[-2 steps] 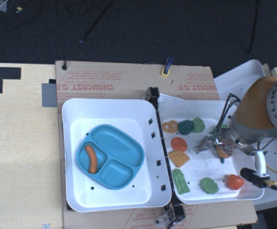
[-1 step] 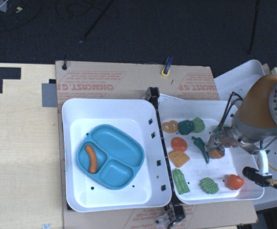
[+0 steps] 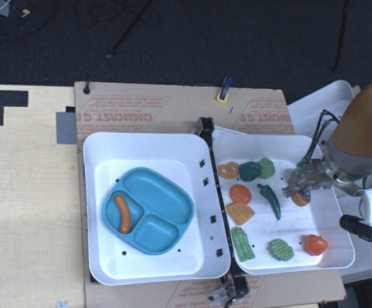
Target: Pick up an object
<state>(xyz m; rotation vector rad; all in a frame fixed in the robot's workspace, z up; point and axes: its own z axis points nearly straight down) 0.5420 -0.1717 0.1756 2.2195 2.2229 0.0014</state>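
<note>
Inspection of the desk (image 3: 32,191) finds two white bins side by side on cardboard sheeting. The left bin (image 3: 102,153) holds a blue divided plate (image 3: 151,210), and a sausage (image 3: 123,213) lies in its left compartment, which suggests the plate serves as a sorting target. The right bin (image 3: 301,145) carries the loose stock of toy food: a pretzel (image 3: 228,170), a dark green piece (image 3: 249,171) touching a lighter green one (image 3: 266,167), a tomato (image 3: 240,193), a waffle (image 3: 239,212), a dark pepper (image 3: 270,201), a green ridged piece (image 3: 242,243), a knobbly green piece (image 3: 280,249) and a red piece (image 3: 315,244). The items lie apart, presumably so that one can be taken without disturbing its neighbours. The gripper (image 3: 299,188) is low over the right bin's right side, directly above a small orange-brown item (image 3: 300,199), the likely pick. Whether the jaws are apart or clamped on it cannot be told; the item appears to sit on the bin floor.
</note>
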